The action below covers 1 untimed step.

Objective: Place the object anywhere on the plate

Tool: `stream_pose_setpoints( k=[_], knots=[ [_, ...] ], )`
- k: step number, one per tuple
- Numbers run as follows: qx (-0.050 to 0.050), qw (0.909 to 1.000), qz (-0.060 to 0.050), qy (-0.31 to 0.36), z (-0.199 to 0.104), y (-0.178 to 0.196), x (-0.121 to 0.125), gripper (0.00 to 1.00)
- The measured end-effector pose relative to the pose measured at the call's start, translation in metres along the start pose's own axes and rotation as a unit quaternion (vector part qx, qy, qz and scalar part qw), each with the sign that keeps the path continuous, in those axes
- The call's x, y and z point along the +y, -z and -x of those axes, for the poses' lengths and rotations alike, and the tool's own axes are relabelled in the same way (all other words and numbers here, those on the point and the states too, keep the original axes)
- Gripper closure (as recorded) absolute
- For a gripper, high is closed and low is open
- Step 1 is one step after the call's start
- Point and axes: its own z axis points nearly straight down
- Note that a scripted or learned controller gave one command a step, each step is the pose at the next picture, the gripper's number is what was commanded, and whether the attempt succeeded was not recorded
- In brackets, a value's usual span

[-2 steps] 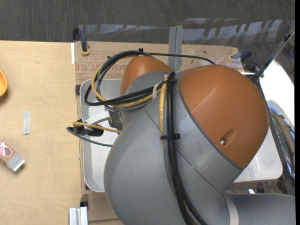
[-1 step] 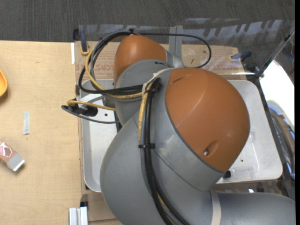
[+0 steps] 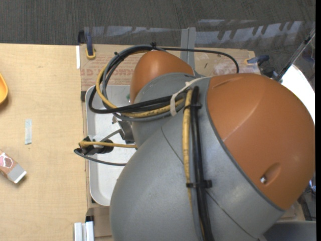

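Camera view: arm (image 3: 215, 174) covers white bin (image 3: 100, 185); end effector hidden.

1. even, fairly bright light falls from above on the arm (image 3: 210, 164); its orange shell carries a soft sheen.
2. right of the arm, a white patch is blown out by glare.
3. left of the arm, the bench (image 3: 45, 99) is sharp, with faint shadows.

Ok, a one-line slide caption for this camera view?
Arm, draped in cables, looms over a white bin; small items lie on the wooden bench.
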Motion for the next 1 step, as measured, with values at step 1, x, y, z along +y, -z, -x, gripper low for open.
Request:
stream_pose_setpoints(
  k=[1],
  knots=[
    [0.000,1.0000,0.000,0.006,-0.0578,-0.0670,0.0240,1.00]
  ],
)
